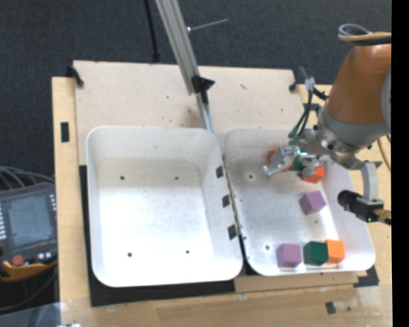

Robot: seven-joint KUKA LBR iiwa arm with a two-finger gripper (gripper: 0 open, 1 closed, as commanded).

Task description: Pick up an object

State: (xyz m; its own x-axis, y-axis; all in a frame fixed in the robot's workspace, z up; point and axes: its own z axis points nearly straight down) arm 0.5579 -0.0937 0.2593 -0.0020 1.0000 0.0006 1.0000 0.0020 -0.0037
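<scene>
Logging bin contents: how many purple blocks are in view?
2. One purple foam block mid right white bin; another purple block at its near edge. The arm may hide others.

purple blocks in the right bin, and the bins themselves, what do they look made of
Purple blocks: probably foam or painted wood; matte, evenly coloured faces with no glare, slightly soft edges. The view leaves it open.
Bins: likely moulded plastic; smooth white walls, rounded corners and rims, floors speckled with dark scuffs.

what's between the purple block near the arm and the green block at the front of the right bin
Nothing: in the camera view, only bare white bin floor lies between the upper purple block and the green block.
</scene>
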